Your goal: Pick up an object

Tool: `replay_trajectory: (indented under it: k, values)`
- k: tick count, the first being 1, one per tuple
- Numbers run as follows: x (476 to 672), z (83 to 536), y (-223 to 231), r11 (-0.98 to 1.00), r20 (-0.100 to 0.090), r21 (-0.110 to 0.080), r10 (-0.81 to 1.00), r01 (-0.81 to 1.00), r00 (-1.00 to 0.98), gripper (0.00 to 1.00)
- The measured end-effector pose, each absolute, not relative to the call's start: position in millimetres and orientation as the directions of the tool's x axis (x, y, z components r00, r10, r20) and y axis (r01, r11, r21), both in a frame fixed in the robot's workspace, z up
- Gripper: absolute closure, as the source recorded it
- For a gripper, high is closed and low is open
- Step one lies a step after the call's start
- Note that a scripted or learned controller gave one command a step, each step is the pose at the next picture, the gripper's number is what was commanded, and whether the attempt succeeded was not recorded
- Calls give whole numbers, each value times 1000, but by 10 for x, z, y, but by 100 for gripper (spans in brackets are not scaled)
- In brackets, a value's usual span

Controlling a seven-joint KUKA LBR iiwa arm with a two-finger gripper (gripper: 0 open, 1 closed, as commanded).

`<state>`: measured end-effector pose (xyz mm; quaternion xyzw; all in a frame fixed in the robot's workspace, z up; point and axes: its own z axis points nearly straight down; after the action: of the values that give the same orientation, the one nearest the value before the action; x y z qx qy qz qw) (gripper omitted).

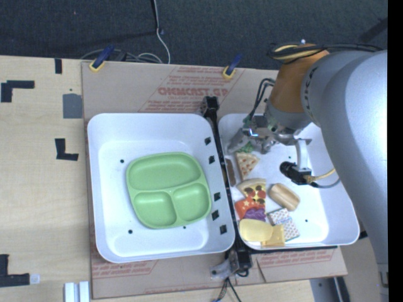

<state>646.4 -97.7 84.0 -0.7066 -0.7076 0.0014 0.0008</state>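
Two white bins on worktop; left bin (101, 168) holds green divided plate (168, 189). Right bin (337, 216) holds toy food pile (264, 206), pick candidates. Gripper (252, 137) low at bin's far-left corner, likely reaching for pizza slice (247, 164); grip state cannot tell.

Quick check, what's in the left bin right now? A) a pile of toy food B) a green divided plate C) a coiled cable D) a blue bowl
B: the green divided plate lies flat in the left bin, while the toy food, such as the pizza slice and the hot dog bun, sits in the right bin.
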Motion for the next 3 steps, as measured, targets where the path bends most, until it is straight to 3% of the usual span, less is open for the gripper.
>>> replay_trajectory:
  k: [1,3]
  values:
    - [6614,841,-956,2,0,0,1000,1000,-2,0]
    - [6474,840,-982,1,-1,-2,1000,1000,-1,0]
